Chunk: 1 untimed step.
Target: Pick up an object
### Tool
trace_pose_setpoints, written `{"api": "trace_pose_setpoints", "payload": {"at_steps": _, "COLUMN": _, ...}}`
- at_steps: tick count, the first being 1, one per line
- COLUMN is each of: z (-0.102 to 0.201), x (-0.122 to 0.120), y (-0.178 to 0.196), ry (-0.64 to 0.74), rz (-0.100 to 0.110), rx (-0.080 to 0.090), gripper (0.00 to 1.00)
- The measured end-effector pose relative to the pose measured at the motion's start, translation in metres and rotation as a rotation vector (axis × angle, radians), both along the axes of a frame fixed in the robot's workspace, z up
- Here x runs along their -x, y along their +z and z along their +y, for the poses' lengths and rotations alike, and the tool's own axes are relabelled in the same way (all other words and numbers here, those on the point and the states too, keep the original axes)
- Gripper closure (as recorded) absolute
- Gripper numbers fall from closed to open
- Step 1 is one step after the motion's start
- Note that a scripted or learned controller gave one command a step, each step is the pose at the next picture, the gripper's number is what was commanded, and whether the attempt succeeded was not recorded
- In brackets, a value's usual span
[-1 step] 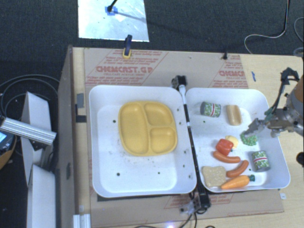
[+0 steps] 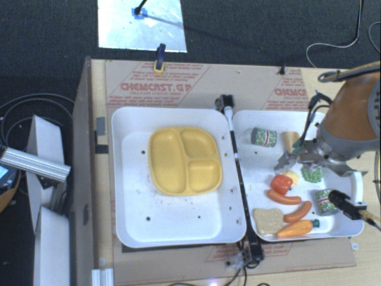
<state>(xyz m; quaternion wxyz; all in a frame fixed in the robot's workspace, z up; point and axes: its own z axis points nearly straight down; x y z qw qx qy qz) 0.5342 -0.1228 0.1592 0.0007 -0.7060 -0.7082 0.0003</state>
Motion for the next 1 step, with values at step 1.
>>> {"api": "trace_pose_setpoints", "payload": {"at_steps": 1, "z": 0.0170, "x": 0.0132, "y": -0.0744, "ry": -0.002, "rz": -0.002, "rx": 0.001, "gripper": 0.00}}
